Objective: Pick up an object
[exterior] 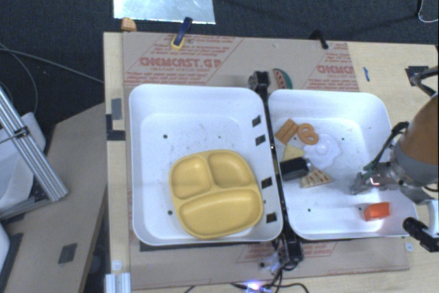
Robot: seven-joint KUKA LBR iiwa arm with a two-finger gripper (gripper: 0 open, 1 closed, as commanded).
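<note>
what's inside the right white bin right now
Inside the right shallow white bin: an orange pretzel-shaped toy, an orange block, a black block, a tan wedge and an orange-red block. The arm covers its right edge.

yellow plate [216,193], orange block [376,211], white bins [147,147]

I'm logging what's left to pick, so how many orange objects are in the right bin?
3: a pretzel-shaped piece and a block beside it near the bin's left wall, and a small block near the front right corner, close to the gripper. Others may be hidden.
</note>
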